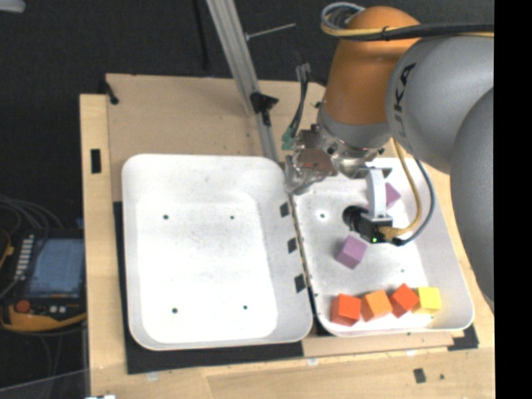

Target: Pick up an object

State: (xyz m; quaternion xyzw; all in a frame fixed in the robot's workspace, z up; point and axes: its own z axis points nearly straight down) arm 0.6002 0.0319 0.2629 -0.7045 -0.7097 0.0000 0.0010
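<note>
Purple cube (351, 252) sits alone in the middle of the right-hand bin (428, 256), and it's our likeliest pick.
It looks light and stiff, so we'd pinch two opposite flat faces. The end effector (312, 166) hovers near the bin's far left corner; spread or pressed together, we cannot tell.

The light comes from overhead, flat and fairly bright, so the left bin (199, 248) and the right bin (432, 264) glare almost pure white while the floor (50, 40) round the bench (183, 115) sinks to near black. The arm (432, 90) throws only a soft shadow on the right bin's top end. The picture is coarse and a little soft: the row of blocks (378, 304) has fuzzy edges, and the arm's grey shell, nearest the lens, is blurred.
</note>
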